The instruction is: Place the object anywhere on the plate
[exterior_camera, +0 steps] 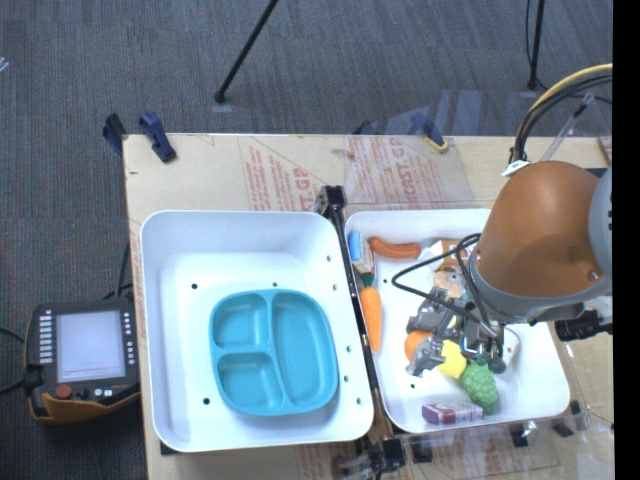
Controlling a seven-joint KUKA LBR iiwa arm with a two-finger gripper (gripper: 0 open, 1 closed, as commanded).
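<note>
A blue plate (272, 351) with three compartments lies in the left bin (170, 268). My gripper (437, 343) hangs low inside the right bin (555, 373), over a pile of toy food. Right beneath and beside it are a yellow piece (453, 364), a small orange piece (415, 344) and a green bumpy piece (482, 386). An orange carrot (372, 314) lies along the right bin's left wall. The arm's orange band (545, 233) hides the bin's right half.
An orange sausage-like toy (396, 249) lies at the right bin's back. A small pink box (451, 413) rests by its front wall. A teach pendant (85, 353) sits left of the bench. Blue clamps (155, 136) grip the bench's back edge.
</note>
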